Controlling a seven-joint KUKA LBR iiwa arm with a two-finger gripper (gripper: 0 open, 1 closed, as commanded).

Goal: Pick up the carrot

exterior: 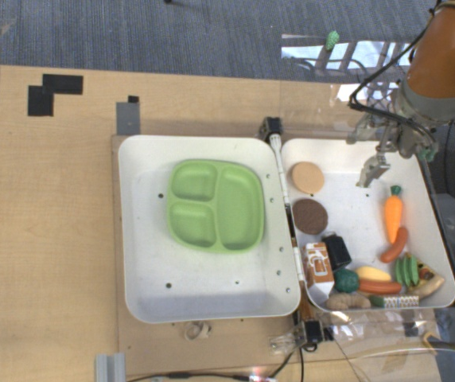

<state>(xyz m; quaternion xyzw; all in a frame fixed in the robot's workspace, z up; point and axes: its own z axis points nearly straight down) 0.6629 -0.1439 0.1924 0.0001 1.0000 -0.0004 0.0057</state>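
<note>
The carrot (393,216) is orange with a green top and lies lengthwise near the right wall of the right bin (339,159), its green end pointing to the back. My gripper (371,169) hangs over the back of that bin, up and to the left of the carrot's green top. It stands apart from the carrot, and nothing is seen in it. The grey wrist and the orange band (444,51) rise behind it at the top right.
A red sausage (395,245) touches the carrot's lower end. Toy foods crowd the right bin's front: green pods (407,270), a yellow piece (375,274), broccoli (345,279), a black block (338,251). Tan (307,177) and brown (310,215) discs lie at its left. A green divided plate (215,205) sits in the left bin.
</note>
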